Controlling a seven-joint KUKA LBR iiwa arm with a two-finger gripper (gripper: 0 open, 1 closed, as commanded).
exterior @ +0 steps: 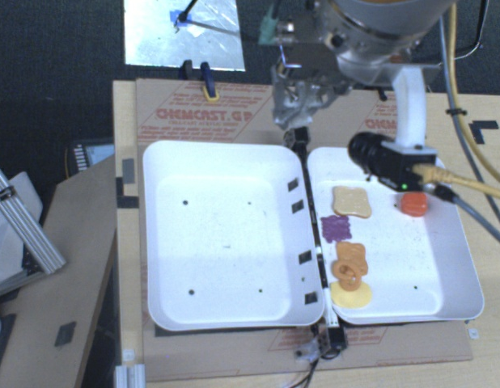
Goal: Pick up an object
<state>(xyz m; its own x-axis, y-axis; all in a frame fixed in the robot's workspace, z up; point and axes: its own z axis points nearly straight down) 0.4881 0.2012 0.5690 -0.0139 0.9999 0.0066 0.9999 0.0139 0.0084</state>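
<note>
The right bin (444, 281) holds several small items along its left side: a tan slice of bread (352, 202), a purple piece (336, 228), an orange pretzel-like piece (350, 263) and a pale yellow disc (352, 296). A red-orange tomato-like piece (413, 204) lies further right. My gripper (294, 111) hangs high over the back edge of the bins, near the divider between them, well above and behind the items. I see nothing between its fingers.
The left bin (226, 233) lies beside the right one, joined at a black-clipped divider (311, 225). A black cylindrical unit (387, 162) with cables juts over the right bin's back. Cardboard (201, 111) underlies both bins.
</note>
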